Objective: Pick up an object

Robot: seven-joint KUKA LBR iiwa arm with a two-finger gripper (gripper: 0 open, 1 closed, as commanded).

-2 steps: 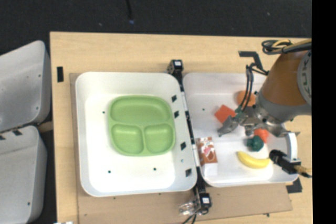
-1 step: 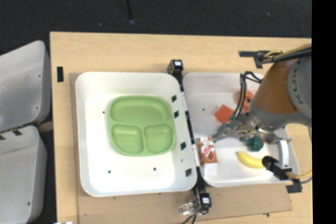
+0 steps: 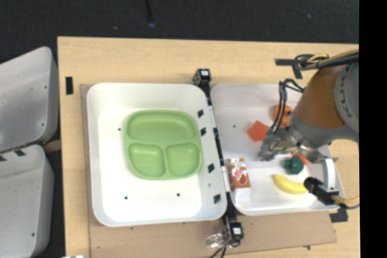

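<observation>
I am seeing 2 bins on the table (image 3: 72, 130): the left bin (image 3: 109, 202) is carrying a green divided plate (image 3: 163, 143). In the right bin (image 3: 242, 106), a red piece (image 3: 258, 130), a teal object (image 3: 294, 164), a banana (image 3: 288, 184) and a packet (image 3: 238, 173) are crowding the hand (image 3: 269, 150), hovering low; its spread I cannot tell.
</observation>
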